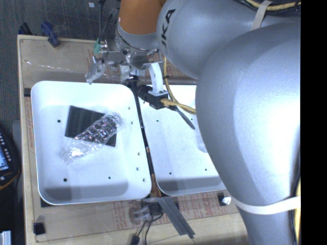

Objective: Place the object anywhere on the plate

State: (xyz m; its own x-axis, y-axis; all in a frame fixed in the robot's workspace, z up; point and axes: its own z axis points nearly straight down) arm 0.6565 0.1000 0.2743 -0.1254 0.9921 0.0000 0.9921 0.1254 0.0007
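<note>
A flat black square plate (79, 120) lies in the left white bin (46, 98), toward its far left. A crumpled clear plastic bottle (93, 135) lies slantwise across the plate's near right corner, with its lower end resting on the bin floor. My gripper (109, 71) hangs over the far rim of the left bin, well above and behind the bottle. Its pale fingers (93, 74) stand apart, open, with nothing between them.
The right white bin (173, 152) sits beside the left one, largely covered by the grey arm (240, 86). A black cable and connector (153, 98) hang near the ridge between the bins. A blue clamp (51, 37) sits at the bench's far left corner.
</note>
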